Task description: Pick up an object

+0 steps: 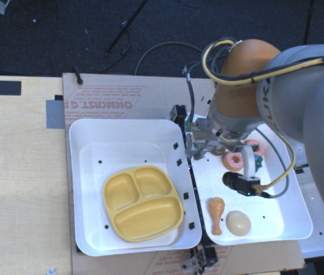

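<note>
Left bin: shallow white bin [85, 153], centre-left of frame; bare floor along its upper and left walls.
Plate: one yellow three-compartment plastic plate [143, 202], lower middle of left bin, close to its right wall.
Bin edges: rims meet mid-frame.
Right bin: second shallow white bin [291, 225]; open floor at its lower right.
Gripper: grey arm's gripper [203, 145] over the right bin's upper left, near the shared rim; open or closed cannot be told.
Doughnut: one pink-iced ring doughnut [233, 161], just right of the gripper.
Drumstick: one brown toy chicken drumstick [216, 213], lower left of right bin, knob end up-frame.
Lump: one pale cream rounded lump [238, 223], just beside the drumstick.
</note>
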You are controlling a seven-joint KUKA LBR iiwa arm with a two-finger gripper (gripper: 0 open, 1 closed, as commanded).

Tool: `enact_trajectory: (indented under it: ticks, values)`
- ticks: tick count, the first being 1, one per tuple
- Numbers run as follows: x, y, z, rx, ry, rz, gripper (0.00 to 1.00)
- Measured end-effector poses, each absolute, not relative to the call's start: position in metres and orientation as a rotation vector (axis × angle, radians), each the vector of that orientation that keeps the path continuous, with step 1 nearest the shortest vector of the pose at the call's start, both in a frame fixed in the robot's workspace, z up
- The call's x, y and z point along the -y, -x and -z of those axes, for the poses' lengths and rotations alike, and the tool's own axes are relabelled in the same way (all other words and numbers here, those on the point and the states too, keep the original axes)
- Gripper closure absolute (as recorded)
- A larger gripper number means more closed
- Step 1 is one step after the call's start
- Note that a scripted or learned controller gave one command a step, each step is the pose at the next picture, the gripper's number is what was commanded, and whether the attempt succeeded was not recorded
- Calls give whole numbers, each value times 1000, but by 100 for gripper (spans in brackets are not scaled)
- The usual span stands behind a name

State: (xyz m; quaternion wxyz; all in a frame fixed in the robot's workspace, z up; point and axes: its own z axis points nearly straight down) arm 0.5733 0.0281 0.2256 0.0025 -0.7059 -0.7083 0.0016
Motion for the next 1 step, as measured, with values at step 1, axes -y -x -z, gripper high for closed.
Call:
enact_trajectory:
  ticks: [1]
  values:
    - [-79, -570, -235, 2225, 2213, -2, 100]
